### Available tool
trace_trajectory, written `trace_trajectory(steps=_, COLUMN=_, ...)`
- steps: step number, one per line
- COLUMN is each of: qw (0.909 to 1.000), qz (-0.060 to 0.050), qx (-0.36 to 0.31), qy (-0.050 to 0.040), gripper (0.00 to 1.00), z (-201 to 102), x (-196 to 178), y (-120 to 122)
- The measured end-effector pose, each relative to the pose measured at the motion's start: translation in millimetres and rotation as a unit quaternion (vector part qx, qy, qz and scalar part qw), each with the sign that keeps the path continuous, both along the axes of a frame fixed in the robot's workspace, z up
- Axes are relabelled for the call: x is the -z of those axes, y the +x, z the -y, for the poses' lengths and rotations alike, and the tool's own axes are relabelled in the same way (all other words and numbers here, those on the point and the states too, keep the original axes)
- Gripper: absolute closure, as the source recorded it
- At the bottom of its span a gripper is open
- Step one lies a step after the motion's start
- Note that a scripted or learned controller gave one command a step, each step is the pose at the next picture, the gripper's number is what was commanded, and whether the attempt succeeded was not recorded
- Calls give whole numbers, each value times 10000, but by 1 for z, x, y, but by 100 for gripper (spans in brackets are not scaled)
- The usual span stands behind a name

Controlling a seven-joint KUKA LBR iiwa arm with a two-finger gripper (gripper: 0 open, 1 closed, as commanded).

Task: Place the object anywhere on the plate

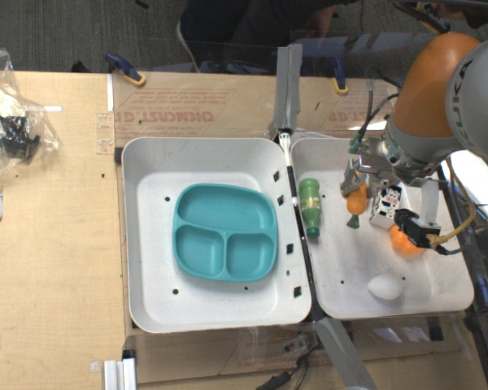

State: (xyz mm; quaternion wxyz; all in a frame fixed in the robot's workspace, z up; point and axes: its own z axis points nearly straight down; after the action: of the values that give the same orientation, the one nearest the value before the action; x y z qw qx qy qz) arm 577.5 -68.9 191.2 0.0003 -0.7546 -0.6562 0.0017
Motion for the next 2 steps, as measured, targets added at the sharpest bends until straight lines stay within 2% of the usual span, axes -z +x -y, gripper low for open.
trace_trajectory(steps=1, qw=9928, qz=-3, qx=-1198, qy=8, gripper=100, z=-59, x=0, y=-6)
trace_trajectory(steps=2, qw=9951, qz=-9, qx=-993, qy=5, gripper=100, z=-147, x=0, y=-50)
